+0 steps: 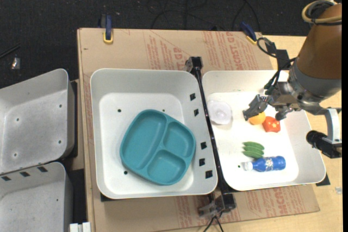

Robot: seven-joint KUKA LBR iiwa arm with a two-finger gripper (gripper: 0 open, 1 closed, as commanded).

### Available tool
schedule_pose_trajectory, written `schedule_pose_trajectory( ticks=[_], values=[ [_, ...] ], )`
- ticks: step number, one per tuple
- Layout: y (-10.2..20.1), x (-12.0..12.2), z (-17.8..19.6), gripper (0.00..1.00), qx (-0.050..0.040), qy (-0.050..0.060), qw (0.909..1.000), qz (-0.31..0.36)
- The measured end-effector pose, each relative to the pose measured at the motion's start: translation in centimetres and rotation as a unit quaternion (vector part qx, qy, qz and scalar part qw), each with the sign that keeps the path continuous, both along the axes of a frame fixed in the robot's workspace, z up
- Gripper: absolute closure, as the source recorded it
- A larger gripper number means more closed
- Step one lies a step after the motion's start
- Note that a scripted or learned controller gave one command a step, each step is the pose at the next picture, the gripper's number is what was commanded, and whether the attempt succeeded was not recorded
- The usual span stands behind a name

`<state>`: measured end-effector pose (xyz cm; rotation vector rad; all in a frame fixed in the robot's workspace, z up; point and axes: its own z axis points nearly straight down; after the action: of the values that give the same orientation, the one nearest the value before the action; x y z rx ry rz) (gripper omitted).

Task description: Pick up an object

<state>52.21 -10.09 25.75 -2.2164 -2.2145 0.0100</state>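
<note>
Teal divided plate (157, 146) lies flat in the left bin (103, 89), three compartments, slightly rotated, nothing on it. Right bin (310, 171) holds the small stuff: a clear round cup or lid (219, 113) near the left wall, a yellow item (258, 119) and a red-orange item (271, 125) touching or nearly touching each other around mid-bin, a green pod-like piece (253, 148) below them, and a blue bottle (268, 164) with a white cap lying on its side just under the green piece.

Grey arm with orange upper section comes in from the right. Gripper (267, 110) is low over the right bin, dark fingers spread either side, directly above the yellow and red-orange items. Fingers look parted, one tip beside the yellow item, but the view is too coarse to tell whether anything is actually between them — could be contact with the yellow one, not sure. No object seen lifted; all items sit on the bin floor.

Both bins sit on a cardboard sheet (147, 51), clamped at the top edge. Black divider (204, 117) between bins.
</note>
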Motion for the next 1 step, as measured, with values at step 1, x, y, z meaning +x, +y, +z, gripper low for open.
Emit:
schedule_pose_trajectory(
  ticks=[1],
  values=[
    [0.00,0.19,0.47,0.00,-0.0007,-0.005,1.0000,0.001]
  ],
)
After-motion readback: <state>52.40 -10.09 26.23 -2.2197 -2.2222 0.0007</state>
